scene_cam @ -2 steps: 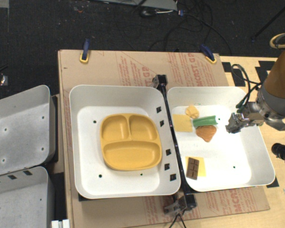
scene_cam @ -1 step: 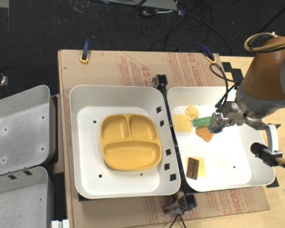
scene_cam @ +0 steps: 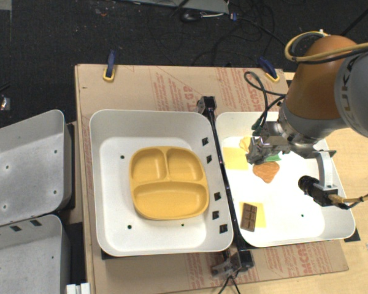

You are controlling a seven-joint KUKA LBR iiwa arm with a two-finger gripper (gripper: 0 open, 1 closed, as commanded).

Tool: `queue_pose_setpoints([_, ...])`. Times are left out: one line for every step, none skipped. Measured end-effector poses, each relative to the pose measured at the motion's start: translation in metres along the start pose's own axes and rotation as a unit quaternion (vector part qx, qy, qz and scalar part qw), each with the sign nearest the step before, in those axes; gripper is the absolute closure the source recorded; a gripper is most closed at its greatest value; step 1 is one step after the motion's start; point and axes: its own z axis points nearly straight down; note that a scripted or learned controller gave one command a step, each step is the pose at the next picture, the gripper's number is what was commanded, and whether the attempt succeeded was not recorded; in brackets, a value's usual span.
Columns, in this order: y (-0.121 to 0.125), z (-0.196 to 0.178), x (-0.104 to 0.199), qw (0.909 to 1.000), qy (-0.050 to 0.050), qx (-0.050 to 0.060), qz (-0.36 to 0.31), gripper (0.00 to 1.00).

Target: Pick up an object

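A brown bench board [scene_cam: 172,81] is carrying two shallow white bins side by side, and dark floor with loose cables [scene_cam: 245,17] is showing beyond it. Two blue clamps [scene_cam: 110,66] are gripping the board's far edge. White panels [scene_cam: 24,164] are lying off the bench to the left. The left bin [scene_cam: 110,127] is holding a yellow divided tray [scene_cam: 169,182]. The right bin [scene_cam: 331,225] is holding an orange piece [scene_cam: 267,173], a brown chocolate bar [scene_cam: 249,216] resting on a yellow card [scene_cam: 259,214], and a yellow sheet [scene_cam: 234,158]. The gripper [scene_cam: 262,152] is sitting over the orange piece, just above it. The wrist is hiding the tool's tip, so whether it is spread or pinching cannot be told.
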Motion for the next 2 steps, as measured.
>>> queue_pose_setpoints([0.002, 0.007, 0.058, 1.0, 0.0, 0.002, 0.0, 1.0])
queue_pose_setpoints([0.014, -0.003, 0.118, 1.0, 0.0, 0.0, 0.0, 1.0])
